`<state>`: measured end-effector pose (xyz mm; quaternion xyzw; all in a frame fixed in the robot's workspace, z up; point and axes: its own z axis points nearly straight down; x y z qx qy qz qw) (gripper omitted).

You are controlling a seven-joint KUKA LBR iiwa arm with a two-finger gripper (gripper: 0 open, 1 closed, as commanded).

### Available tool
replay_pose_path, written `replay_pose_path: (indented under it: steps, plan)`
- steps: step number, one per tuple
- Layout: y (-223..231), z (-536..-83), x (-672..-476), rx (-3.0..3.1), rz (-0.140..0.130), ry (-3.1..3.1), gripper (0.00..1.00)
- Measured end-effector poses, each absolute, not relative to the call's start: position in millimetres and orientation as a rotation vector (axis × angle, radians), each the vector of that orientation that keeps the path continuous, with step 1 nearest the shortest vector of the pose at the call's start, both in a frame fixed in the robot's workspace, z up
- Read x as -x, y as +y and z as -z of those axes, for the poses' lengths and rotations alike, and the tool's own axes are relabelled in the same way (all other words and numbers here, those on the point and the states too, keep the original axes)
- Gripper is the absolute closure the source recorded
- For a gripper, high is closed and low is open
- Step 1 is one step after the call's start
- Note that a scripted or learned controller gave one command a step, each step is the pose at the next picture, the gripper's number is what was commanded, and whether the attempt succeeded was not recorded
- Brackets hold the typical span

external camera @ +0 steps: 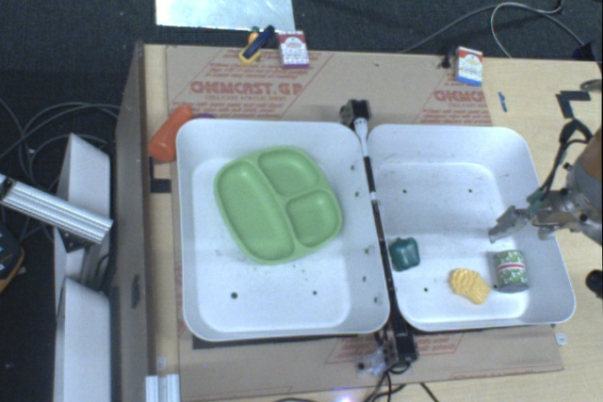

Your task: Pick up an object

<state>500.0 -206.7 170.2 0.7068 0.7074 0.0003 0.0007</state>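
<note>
Gripper (516, 219): right edge of the frame, low over the right bin (443, 151), just above and beside the can; arm enters from the right.
Fingers: one prong shows, pointing left at about the can's upper left; cannot tell whether apart or together.
Can (510, 270): small, red-and-green label, upright or nearly so, lower right of the right bin, near the bin's right wall. Nothing between the fingers.
Other candidates: yellow piece (470, 285) just left of the can, near the front wall; green piece (404, 253) further left, by the divider between bins.
Left bin (203, 297): holds a green plate (277, 202) with three compartments; well apart from the gripper.
Step, judged: approach for a grasp, can likeliest target.
To do it well: centre over the can before descending; come straight down so the can is not tipped; keep clear of the right wall and the yellow piece.
Risk: a glancing touch rolls the can into the corner.
</note>
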Motion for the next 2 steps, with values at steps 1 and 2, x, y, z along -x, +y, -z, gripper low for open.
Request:
replay_pose_path:
  steps: [1,2]
  plan:
    - [-207.0,-211.8,-487.2,-2.218,-0.002,2.219,0.00]
    - [-206.4,-195.8,-486.9,-2.219,-0.001,2.221,0.00]
